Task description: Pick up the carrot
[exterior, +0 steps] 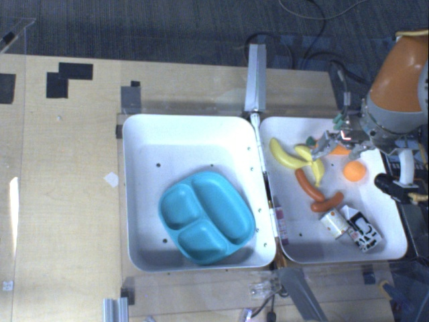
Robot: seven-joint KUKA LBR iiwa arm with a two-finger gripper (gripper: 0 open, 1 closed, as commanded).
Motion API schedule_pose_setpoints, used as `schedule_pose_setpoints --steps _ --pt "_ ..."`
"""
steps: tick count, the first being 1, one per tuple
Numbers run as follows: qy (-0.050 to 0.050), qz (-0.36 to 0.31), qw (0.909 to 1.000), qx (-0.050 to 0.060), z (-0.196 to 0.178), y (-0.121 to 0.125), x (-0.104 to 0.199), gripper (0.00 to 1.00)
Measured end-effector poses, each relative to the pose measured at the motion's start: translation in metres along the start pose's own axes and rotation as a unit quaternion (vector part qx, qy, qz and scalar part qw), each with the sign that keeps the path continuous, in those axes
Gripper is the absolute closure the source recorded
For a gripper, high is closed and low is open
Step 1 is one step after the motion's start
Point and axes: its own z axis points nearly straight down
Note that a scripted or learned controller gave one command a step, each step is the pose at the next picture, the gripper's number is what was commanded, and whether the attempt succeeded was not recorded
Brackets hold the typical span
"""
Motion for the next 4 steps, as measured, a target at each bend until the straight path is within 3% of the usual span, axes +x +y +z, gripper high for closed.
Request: schedule_pose_setpoints --steps 1,2,3,4 --pt "-0.001 -0.001 1.0000 -0.001 0.114 0.021 -0.064 0.00" --pt "0.000 -0.002 1.0000 -0.002 0.103 0.023 -0.063 1.00" --pt "-0.002 -0.070 0.9976 -0.004 0.117 0.027 -0.069 1.00" --pt "-0.001 -0.043 0.9991 -0.003 -0.007 0.081 -0.046 1.00"
